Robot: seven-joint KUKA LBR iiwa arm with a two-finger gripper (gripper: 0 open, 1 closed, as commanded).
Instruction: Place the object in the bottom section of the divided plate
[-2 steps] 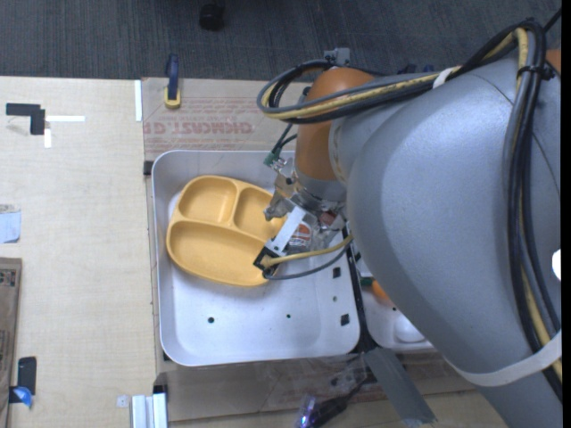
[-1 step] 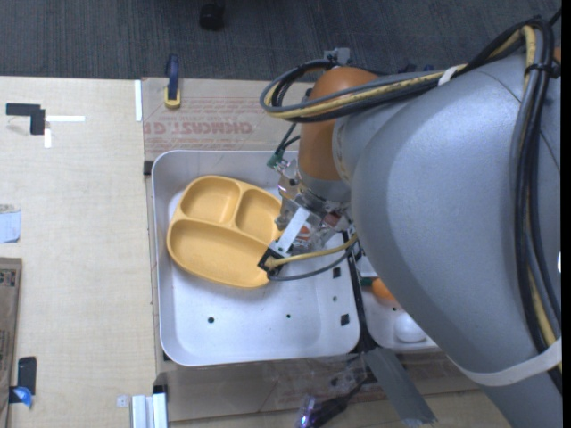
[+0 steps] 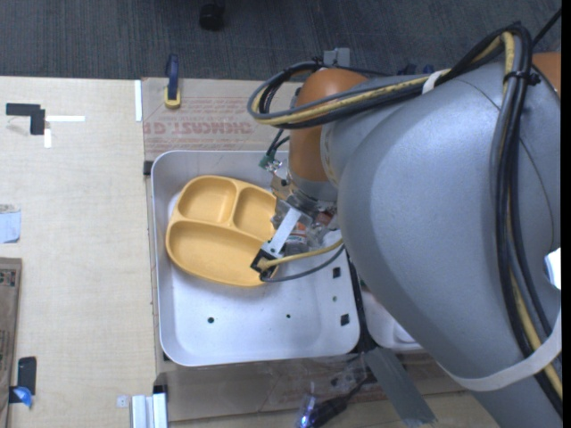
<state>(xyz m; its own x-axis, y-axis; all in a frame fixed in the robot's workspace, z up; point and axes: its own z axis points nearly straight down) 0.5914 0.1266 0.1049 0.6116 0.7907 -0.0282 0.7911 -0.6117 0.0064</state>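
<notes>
A yellow divided plate [image 3: 207, 244] lies in the upper left of the left white bin [image 3: 232, 328]. It has two small sections on its far side and one long section on its near side, and all its sections look bare. My gripper [image 3: 306, 228] hangs low at the plate's right edge, under the orange wrist band [image 3: 312, 127]. The wrist and cables hide the space below the gripper, so I cannot tell whether it holds anything.
The grey arm covers the right half of the view and most of the right bin [image 3: 393, 333]. A cardboard sheet [image 3: 214, 123] with red lettering and a blue-and-yellow clamp [image 3: 172, 83] lie behind the left bin. Pale wooden bench [image 3: 71, 239] extends to the left.
</notes>
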